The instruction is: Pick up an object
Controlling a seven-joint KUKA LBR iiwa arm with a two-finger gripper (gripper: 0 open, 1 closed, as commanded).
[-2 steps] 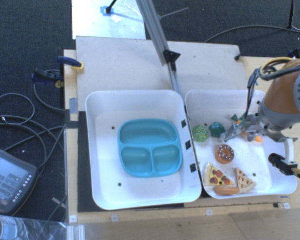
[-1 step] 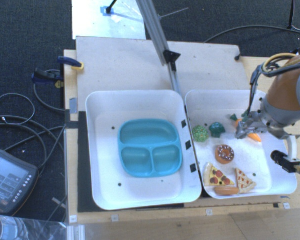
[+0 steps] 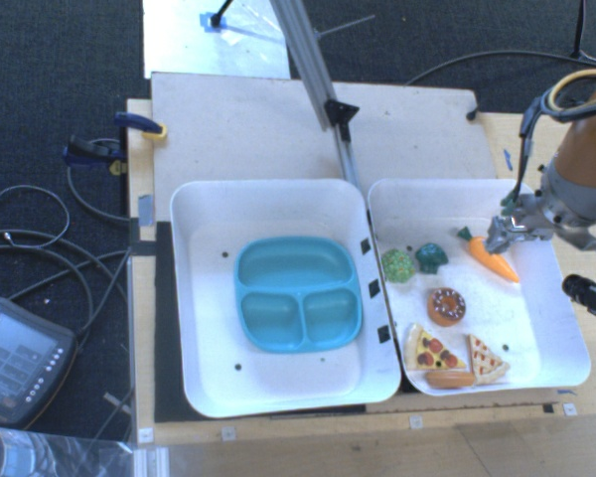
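Reaching in from the right, the grey arm [image 3: 581, 157] with its orange band hangs over the right bin [image 3: 566, 306], 1 of 2 shallow white bins set side by side on the bench [image 3: 248, 117]. Its gripper [image 3: 504, 235] sits low at the green-topped end of a toy carrot [image 3: 495, 260], which lies slantwise on the bin floor near the far right side; whether the gripper has hold of the carrot, or how wide it stands, cannot be told from this slanted overhead view. Left of the carrot lie a dark green broccoli piece [image 3: 432, 257] and, just beside it, a paler green leafy piece [image 3: 398, 265]. Nearer the camera sits a brown doughnut [image 3: 446, 307] with sprinkles, and along the near edge rest 2 pizza slices [image 3: 428, 348] [image 3: 486, 358] with a sausage [image 3: 448, 378] touching the left slice. The left bin [image 3: 204, 227] holds a blue divided plate [image 3: 299, 293] with 3 compartments, lying flat near its middle.
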